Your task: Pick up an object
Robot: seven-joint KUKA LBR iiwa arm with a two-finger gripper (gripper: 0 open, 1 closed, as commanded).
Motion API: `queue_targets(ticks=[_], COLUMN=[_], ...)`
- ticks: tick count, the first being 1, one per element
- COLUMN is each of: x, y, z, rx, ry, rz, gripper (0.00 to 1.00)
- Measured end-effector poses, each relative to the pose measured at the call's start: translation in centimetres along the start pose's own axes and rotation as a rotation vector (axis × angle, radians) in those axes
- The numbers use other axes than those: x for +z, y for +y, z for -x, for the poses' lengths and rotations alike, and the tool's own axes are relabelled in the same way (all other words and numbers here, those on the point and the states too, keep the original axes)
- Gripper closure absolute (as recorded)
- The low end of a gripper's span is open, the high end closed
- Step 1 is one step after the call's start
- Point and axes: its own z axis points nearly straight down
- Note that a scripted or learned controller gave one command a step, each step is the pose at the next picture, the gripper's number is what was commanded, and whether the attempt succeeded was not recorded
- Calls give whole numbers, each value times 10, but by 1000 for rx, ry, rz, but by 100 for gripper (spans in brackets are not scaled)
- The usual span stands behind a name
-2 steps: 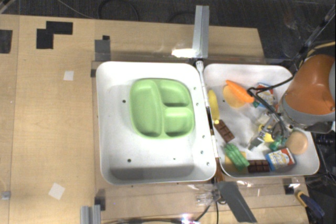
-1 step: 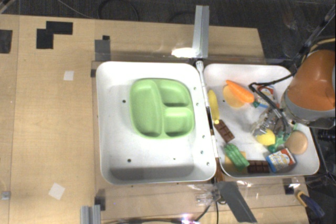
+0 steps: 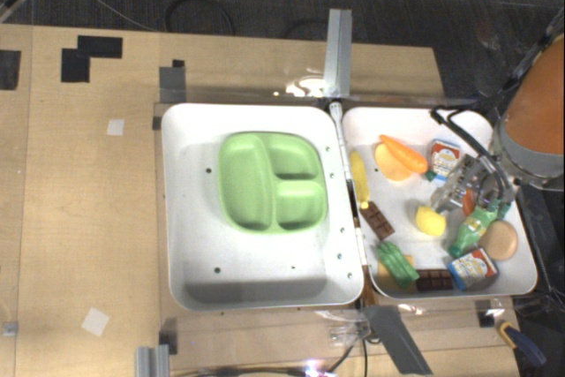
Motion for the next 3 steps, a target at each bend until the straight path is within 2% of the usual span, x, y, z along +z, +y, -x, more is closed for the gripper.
queue_targets(ticks=[1, 2, 3], x=[52, 63, 78], y=[-12, -52, -46], z=[-8, 56, 108], rx=[-446, -699, -999], ry=[12, 11, 10], rz=[-2, -2, 2], gripper=[100, 100, 100])
